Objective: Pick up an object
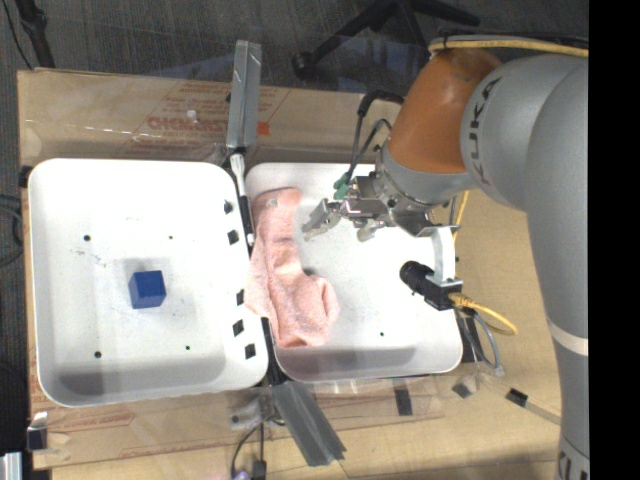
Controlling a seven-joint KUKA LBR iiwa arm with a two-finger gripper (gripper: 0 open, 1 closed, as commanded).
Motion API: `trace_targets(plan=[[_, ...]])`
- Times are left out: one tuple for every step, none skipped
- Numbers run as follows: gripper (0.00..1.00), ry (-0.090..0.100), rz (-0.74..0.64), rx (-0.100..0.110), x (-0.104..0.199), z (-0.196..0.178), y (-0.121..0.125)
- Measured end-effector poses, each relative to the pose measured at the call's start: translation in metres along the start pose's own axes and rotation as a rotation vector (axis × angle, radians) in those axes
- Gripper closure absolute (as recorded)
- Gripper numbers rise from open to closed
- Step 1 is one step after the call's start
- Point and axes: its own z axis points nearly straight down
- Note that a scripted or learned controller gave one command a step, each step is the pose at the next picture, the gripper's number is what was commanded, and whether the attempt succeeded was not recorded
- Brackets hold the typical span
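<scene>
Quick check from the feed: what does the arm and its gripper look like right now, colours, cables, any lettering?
The arm is smooth, rounded grey with an orange band above the wrist and dark KUKA lettering beside it. The gripper is a small metallic unit with thin fingers. A yellow cable and black wires run along it.

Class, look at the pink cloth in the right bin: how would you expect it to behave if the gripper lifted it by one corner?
The pink cloth lies crumpled in folds, so it would probably hang limp and stretch out. It looks thin, so likely light. It lies against the right bin's left wall, so it may drag there.
</scene>
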Motion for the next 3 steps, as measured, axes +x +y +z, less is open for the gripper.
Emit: trace_targets(plan=[[0.0, 0.0, 0.101, 0.001, -0.021, 0.12, -0.019], [1.0, -0.001, 0.096, 0.002, -0.021, 0.11, -0.019], [1.0, -0.001, 0.054, -0.004, -0.029, 0.006, 0.006]])
